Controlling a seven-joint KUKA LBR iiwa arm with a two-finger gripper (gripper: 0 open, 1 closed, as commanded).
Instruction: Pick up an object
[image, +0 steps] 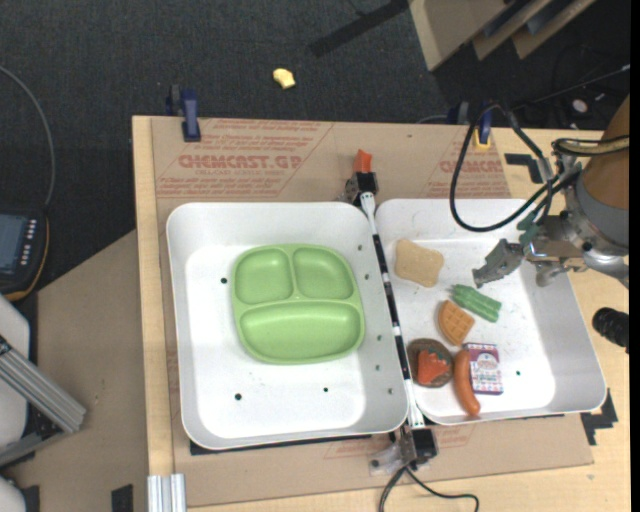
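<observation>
The bench (300, 150) carries two shallow white bins side by side. The left bin (200, 300) holds a green divided plate (297, 303) with three compartments, lying flat near the bin's middle.

The right bin (570, 340) holds the small things. Toward its far left corner lies a tan bread-like piece (418, 262). Nearer, and a little to the right, sits a small orange waffle-shaped piece (456, 322). Just beyond that, further right, a green pod-like piece (475, 302) lies at a slant, close to the waffle-shaped piece; whether the two touch cannot be told. At the near left edge of the right bin is a dark round piece with a red top (431, 363). Just beside it to the right an orange sausage-shaped piece (467, 389) lies lengthwise, and a small pink and white packet (485, 367) sits against the sausage's right side.

The pincer (492, 268) reaches in from the right, over the far middle of the right bin, between the bread-like piece and the bin's right wall, just beyond the green pod. Whether it is wide or narrow cannot be told. Nothing can be seen held in it. The grey arm (600, 235) runs off to the right, with black cables (470, 200) looping over the bin's far edge.
</observation>
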